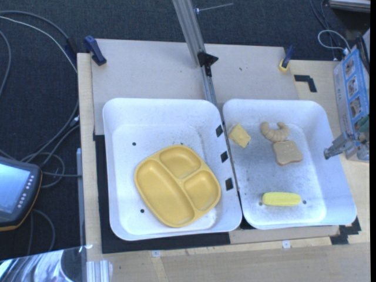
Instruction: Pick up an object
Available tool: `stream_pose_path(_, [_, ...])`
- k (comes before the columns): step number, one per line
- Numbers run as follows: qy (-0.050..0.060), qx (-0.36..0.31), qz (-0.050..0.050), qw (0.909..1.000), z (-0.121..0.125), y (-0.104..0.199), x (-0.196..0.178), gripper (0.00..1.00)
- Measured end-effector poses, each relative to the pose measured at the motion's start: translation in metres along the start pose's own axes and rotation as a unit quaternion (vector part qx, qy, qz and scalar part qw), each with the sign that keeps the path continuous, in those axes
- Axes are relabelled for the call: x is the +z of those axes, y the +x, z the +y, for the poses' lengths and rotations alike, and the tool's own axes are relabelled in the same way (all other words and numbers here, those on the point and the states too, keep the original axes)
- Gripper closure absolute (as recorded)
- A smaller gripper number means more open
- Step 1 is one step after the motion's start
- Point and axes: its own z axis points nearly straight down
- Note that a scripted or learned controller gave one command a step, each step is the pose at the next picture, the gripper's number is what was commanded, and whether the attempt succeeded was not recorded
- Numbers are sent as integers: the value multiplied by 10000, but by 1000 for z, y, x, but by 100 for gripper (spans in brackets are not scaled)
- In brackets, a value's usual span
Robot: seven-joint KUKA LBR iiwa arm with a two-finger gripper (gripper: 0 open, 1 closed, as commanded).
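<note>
Gripper (338, 150): grey metal part pokes in at the right edge of the camera view, just over the right rim of the right bin (335, 175). Too little of it shows to tell how the hand is set. Nothing seen in its grasp. Blue-and-white panel of the arm (352, 93) rises above it along the same edge.

Right bin holds four things, all lying loose on the floor, none touching the gripper. Yellow cube-like block (239, 136) sits near the bin's left wall, upper part. Tan curled piece (276, 131), croissant-shaped, lies toward the upper middle. Brown toast-like slice (287, 153) lies just below it, the two close or touching; cannot tell which. Yellow oblong piece (282, 200) lies flat near the bin's front, well apart from the others.

Left bin (117, 122) holds a yellow divided plate (176, 184) with three compartments, set toward the front right of that bin, its edge near the wall between the bins.

Both bins rest side by side on a pale bench (153, 69). Metal pole (188, 22) slants down from the top to the seam between the bins. Blue clamp (94, 49) at the bench's upper left corner, a yellow-and-blue clamp (286, 60) at the upper right. Cables (35, 110) on the dark floor at left; a screen device (14, 192) at the left edge.
</note>
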Motion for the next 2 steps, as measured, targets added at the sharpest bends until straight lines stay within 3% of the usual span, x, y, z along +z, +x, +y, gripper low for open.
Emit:
stream_pose_path(1, [-3,2,0,10000,0,0,0,0])
stream_pose_path(2, [22,9,7,10000,-1,0,42,0])
